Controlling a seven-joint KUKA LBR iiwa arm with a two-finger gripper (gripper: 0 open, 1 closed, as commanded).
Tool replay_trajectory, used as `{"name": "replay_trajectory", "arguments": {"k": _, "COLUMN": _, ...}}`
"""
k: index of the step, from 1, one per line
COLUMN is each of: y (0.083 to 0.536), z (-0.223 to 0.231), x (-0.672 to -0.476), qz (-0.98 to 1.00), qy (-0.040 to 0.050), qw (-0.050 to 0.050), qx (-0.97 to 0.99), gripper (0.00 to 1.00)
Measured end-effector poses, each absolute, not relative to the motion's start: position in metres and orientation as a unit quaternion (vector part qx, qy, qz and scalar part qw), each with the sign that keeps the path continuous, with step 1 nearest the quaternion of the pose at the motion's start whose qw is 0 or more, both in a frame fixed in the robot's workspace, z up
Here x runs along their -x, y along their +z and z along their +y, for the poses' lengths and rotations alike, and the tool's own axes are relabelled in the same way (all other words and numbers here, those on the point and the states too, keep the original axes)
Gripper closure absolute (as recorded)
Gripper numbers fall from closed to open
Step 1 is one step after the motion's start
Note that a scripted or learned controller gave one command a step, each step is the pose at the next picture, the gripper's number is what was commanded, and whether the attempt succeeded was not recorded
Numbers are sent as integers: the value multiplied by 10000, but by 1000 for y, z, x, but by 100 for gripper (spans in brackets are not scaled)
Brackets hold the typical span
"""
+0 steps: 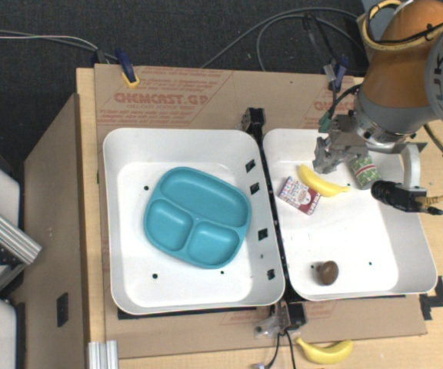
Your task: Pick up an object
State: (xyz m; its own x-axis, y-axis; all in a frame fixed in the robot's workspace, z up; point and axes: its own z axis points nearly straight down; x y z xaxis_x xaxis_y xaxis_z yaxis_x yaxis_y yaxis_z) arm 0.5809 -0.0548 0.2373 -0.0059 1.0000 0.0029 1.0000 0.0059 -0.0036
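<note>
The right bin [406, 252] holds a yellow banana [323, 184], a small pink and white box [299, 194], a green can [364, 174] and a brown round object [327, 272]. My gripper [331, 158] hangs low over the far part of this bin, just above the banana's far end and beside the green can. The wrist hides part of the can. I see nothing lifted off the bin floor.
A teal divided plate [197, 217] lies in the left bin [121, 206]. A second banana [327, 350] lies outside the bins at the bench's near edge. Black clips [254, 120] sit along the divider between the bins. Cables run behind the cardboard base.
</note>
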Motion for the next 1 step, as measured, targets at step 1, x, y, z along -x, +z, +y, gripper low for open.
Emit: {"name": "replay_trajectory", "arguments": {"k": 1, "y": 232, "z": 5, "x": -570, "qz": -7095, "qy": 1, "qw": 23, "qx": 7047, "gripper": 100}}
